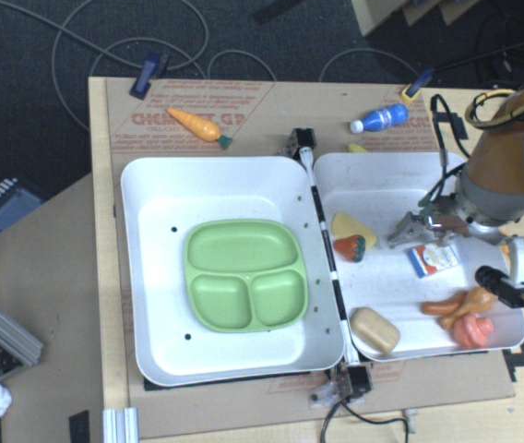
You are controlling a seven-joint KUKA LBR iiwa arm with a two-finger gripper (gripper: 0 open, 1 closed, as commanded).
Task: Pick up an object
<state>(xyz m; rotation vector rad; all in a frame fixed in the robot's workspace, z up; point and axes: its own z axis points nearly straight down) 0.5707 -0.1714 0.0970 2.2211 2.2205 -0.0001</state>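
Hovering low in the right bin, gripper sitting just above a small blue-and-white card; can't tell whether gripping. Lying nearby: strawberry, bread roll.

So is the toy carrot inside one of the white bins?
No, the toy carrot lies on the bench behind the left bin, outside its rim.
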